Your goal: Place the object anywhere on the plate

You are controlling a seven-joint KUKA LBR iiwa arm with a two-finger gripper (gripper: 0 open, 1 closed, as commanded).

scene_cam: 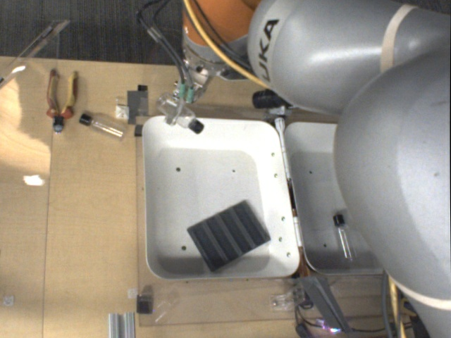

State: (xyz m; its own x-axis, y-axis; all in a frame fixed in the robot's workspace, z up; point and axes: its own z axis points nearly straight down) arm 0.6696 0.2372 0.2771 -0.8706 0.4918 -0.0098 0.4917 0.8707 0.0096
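Observation:
A dark ribbed rectangular plate [229, 235] lies tilted on the floor of the left bin [163, 189], toward its front. A small clear tube with a black cap [341, 234] rests in the right bin [310, 189], close to the arm's bulk. My gripper [180, 110] hangs over the back left rim of the left bin, far from the plate. A small clear piece with a black end [194, 126] shows just below the gripper, and I cannot tell whether it is held or part of the tool.
On the bench left of the bins lie red-handled pliers [60, 97], another clear capped tube [101, 124] and a small dark block [138, 103]. The grey arm [366, 83] covers the upper right and most of the right bin.

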